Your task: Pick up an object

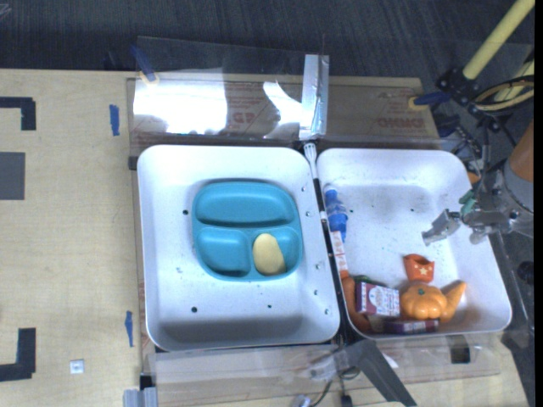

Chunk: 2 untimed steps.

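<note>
A robot arm reaches in from the right over a wooden counter (68, 227) carrying two shallow white bins side by side. Its pincer (443, 225) hangs above the right bin (382, 185), near that bin's right wall, and whether its fingers are spread or pressed together cannot be told from this angle; nothing can be seen between them.

The objects to be picked lie clustered in the near corner of the right bin, apart from the pincer. An orange toy pumpkin (422, 302) sits there with a carrot-like orange piece (454, 295) touching its right side. A small orange carton (418, 268) stands just behind the pumpkin. A dark red box (377, 298) with a white label lies just left of the pumpkin; its printing is too small to read. A blue-capped tube (334, 219) lies along the bin's left wall, with a strip of red and white packaging running down from it, its lettering illegible.

In the left bin (170, 303) rests a blue divided tray (242, 210), and a pale yellow egg-shaped object (269, 253) sits in the tray's lower right compartment.

Behind the bins, a cardboard panel (386, 113) carries faint red printing that cannot be made out, partly under a sheet of glaring clear plastic (221, 100). Blue tape marks (114, 119) and black corner markings (21, 113) dot the counter to the left.
</note>
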Tool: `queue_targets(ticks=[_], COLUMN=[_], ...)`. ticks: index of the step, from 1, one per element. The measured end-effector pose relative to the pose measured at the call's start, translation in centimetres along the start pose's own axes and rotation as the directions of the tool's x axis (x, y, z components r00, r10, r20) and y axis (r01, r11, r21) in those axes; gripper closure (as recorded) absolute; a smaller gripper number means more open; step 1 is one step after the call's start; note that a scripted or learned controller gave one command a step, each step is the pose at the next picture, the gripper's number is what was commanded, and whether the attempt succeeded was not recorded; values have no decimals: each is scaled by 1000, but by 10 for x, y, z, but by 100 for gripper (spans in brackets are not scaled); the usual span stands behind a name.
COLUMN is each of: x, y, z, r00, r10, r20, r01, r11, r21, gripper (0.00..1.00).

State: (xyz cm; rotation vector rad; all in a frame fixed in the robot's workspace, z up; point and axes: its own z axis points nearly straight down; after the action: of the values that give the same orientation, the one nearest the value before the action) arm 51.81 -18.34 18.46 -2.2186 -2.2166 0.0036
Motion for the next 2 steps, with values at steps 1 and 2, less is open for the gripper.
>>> queue_targets(ticks=[1,2], x=[13,12], y=[-37,-37], z=[98,89], r00=[1000,1000], r10=[-22,-17], r20=[2,4], r01=[22,17], r11=[1000,1000], r21=[-9,-11], gripper=[0,100])
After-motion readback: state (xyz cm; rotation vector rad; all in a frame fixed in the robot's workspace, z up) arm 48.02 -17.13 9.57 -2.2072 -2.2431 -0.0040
